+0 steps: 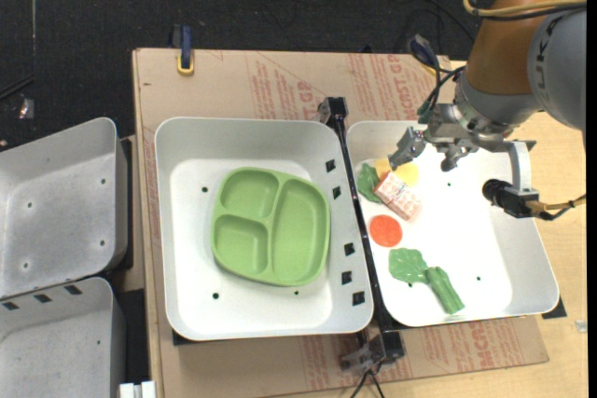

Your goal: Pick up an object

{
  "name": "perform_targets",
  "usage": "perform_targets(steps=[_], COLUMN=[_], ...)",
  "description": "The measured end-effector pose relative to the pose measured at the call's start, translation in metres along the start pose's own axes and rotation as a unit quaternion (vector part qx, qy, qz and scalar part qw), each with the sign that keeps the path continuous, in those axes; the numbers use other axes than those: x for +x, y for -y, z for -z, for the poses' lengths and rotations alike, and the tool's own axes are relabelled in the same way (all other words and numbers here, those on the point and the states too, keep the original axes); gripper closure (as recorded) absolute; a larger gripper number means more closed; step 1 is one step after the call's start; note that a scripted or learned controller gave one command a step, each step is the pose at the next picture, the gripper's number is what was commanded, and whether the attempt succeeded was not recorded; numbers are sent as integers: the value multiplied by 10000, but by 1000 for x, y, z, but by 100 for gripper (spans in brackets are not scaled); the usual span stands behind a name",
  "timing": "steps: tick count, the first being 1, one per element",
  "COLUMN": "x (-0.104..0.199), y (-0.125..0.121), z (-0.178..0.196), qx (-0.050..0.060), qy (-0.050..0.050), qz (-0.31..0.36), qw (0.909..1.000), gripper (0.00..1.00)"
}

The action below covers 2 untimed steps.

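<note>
Pink-and-white box (397, 196) lying tilted on the floor of the right bin (522, 294), in that bin's upper-left part, close to its left wall. Touching the box on its upper side, a small yellow piece (407, 172); just beside both, nearer the right bin's left wall, a small green piece (367, 179), shape too small to tell. Below the box, still on the right bin's left side, a flat orange disc (385, 230), near the box but apart from it. Further toward the right bin's near edge, a green toy (426, 276) with a leaf-like head and a long handle, lying slantwise, apart from the disc. Gripper (429, 152) poised over the right bin's upper-left part, just above the yellow piece, fingers spread apart with nothing between them. Grey arm (522, 23) with its orange band reaching in over the right bin's far right corner. Black fitting (508, 196) with a cable over the right bin's right side. Pressed against the right bin's left wall, the left bin (187, 294), with a green divided plate (271, 226) lying flat in its middle. Under the right bin and spreading out past it, a brown cardboard sheet (252, 79).
</note>
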<state>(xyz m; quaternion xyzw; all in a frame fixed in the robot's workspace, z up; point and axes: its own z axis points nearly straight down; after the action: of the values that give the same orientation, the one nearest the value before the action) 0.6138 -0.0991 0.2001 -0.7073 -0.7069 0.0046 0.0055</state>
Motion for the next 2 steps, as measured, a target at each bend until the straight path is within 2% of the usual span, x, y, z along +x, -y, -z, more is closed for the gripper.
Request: perform_targets(steps=[1,2], x=[0,2], y=[-3,5], z=[8,-52], qx=[-67,-48], qy=[6,4], qz=[10,-3], qw=[10000,10000], gripper=[0,0])
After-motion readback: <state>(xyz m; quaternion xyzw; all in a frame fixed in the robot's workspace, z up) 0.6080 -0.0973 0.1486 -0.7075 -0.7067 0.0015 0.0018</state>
